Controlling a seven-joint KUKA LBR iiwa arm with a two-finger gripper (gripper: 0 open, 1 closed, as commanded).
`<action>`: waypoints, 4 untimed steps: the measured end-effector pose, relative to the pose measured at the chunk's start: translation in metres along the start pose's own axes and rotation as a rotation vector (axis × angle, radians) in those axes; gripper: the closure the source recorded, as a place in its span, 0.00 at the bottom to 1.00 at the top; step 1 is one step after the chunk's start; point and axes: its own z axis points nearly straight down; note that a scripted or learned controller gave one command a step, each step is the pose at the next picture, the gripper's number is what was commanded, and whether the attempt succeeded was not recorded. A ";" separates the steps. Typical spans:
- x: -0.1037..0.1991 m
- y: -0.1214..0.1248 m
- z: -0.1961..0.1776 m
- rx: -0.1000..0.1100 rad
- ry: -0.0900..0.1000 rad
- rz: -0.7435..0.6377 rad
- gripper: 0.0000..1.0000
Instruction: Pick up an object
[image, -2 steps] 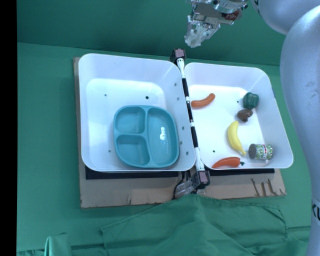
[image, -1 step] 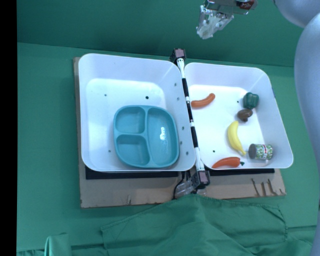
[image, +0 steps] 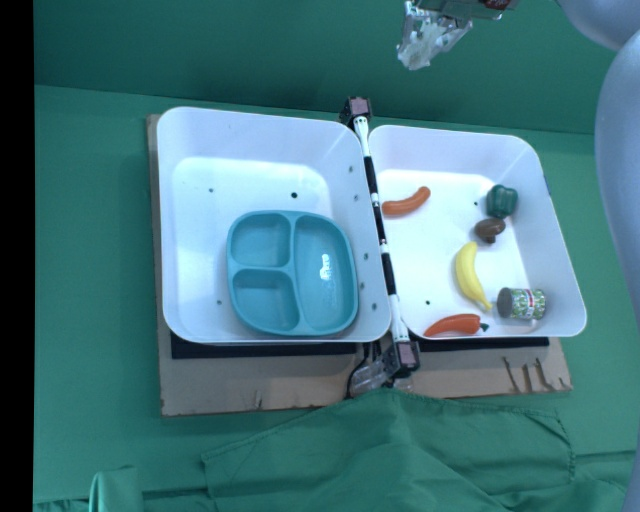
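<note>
One hand (image: 432, 40), pale and blurred, hangs at the top edge of the camera view, above the far rim of the right bin and well apart from everything inside it. Nothing shows between its fingers, and whether they stand wide or narrow I cannot tell from this blur. The grey arm (image: 618, 150) runs down the right side of the view.

Below the hand, the shallow white right bin (image: 560, 260) carries six small things. An orange-red sausage-shaped toy (image: 406, 201) lies near the bin's far left corner, closest to the hand. A dark green pepper-shaped toy (image: 502, 200) sits by the far right side, with a small brown rounded toy (image: 489, 230) just beside it towards the near edge. A yellow plastic banana (image: 470, 275) lies in the middle, curving towards the near edge. A small can with a green and red label (image: 521, 303) lies on its side near the right wall, and a red-orange chilli-shaped toy (image: 453, 325) rests along the near edge.

Across the black-and-white divider bar (image: 378, 235), the shallow white left bin (image: 200, 150) carries a teal plastic plate with three compartments (image: 291, 272), set towards its near right corner.

As I judge it, the pick is not yet done: every object rests in a bin and the hand is high and apart. Choosing a target, descending, closing and lifting all remain.
</note>
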 end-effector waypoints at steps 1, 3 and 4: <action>0.000 0.000 -0.014 -0.006 -0.001 0.002 1.00; -0.022 -0.001 -0.003 0.010 -0.001 -0.001 1.00; -0.026 -0.001 0.004 0.010 -0.001 -0.001 1.00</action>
